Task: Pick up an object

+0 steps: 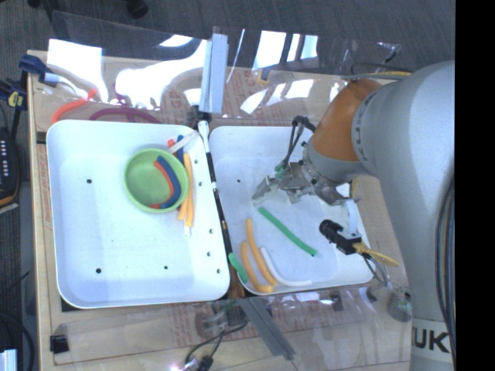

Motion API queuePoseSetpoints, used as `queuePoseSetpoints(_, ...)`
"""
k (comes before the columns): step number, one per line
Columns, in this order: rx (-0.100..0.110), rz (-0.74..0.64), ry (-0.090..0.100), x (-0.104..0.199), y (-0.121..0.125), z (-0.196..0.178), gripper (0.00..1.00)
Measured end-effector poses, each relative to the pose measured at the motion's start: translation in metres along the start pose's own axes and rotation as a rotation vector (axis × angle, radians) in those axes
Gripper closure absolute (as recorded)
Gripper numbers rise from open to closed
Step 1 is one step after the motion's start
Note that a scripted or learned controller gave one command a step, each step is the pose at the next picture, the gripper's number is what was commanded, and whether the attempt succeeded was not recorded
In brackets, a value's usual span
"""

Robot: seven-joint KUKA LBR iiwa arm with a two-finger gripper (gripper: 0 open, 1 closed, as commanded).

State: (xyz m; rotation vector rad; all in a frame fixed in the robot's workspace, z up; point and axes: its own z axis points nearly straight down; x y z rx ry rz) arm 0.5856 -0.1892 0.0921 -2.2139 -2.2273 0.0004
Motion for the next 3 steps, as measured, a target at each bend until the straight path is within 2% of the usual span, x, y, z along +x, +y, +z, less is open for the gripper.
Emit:
queuePoseSetpoints(1,-0.001,-0.066,0.0,0.033,-0.046,0.0,0.0)
queuePoseSetpoints(2,-0.003,-0.066,-0.004,0.03,-0.045,-0.012,1.0)
queuePoseSetpoints(3,0.0,-0.059,0.0,0.053,0.003,-0.101,1.0)
